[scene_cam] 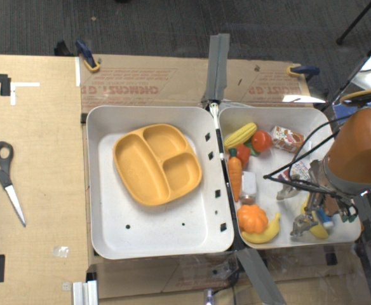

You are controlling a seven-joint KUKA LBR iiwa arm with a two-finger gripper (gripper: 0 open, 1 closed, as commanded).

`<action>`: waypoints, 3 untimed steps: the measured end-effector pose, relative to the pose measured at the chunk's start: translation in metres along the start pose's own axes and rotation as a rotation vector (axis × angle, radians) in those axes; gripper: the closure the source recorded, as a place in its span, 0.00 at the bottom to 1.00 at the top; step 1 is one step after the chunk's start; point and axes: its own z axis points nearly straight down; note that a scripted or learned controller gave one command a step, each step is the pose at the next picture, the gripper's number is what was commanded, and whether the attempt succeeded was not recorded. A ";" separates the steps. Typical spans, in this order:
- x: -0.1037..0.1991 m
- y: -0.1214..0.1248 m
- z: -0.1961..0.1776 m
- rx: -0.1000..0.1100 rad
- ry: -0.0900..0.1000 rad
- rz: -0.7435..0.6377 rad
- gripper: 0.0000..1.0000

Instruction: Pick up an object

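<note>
Low over right bin, end effector beside banana.

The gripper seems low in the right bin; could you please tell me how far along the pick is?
Done: the arm has reached into the right bin, and the gripper sits low among the toys. In hand: nothing that I can confirm; cables hide the fingers. Left: grasping and lifting something; the banana, pumpkin and carrot lie in the bin.

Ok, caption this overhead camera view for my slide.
KUKA arm's gripper lowered into the right bin among toy food; orange divided plate in the left bin.
</note>
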 end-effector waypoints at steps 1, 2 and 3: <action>-0.127 0.019 -0.006 0.000 -0.003 0.326 0.00; -0.074 0.016 0.000 0.000 0.000 0.458 0.00; -0.048 -0.006 0.000 0.000 0.000 0.406 0.00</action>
